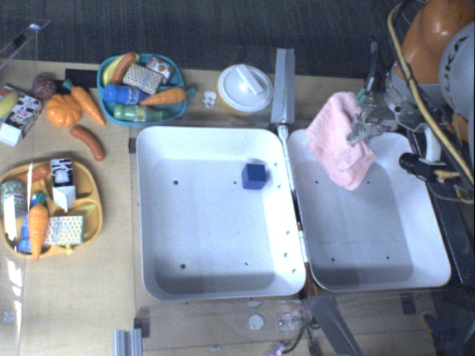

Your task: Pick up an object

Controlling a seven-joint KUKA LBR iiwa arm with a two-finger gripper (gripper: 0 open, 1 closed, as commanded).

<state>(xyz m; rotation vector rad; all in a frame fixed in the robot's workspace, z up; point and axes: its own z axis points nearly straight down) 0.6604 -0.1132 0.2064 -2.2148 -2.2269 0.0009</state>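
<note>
A pink cloth hangs crumpled over the back left corner of the right bin. Its upper right edge is pinched between the metal fingers of my gripper, which is shut on it. The cloth droops down and to the left from that grip. A small blue cube lies alone in the left bin, toward its back right. The arm comes in from the right, above the right bin's far edge.
Behind the bins stand a blue bowl of toy food and a yellow bowl with a white lid. On the left bench are a toy pumpkin, a sausage and a yellow plate of toys. Cables loop at the right.
</note>
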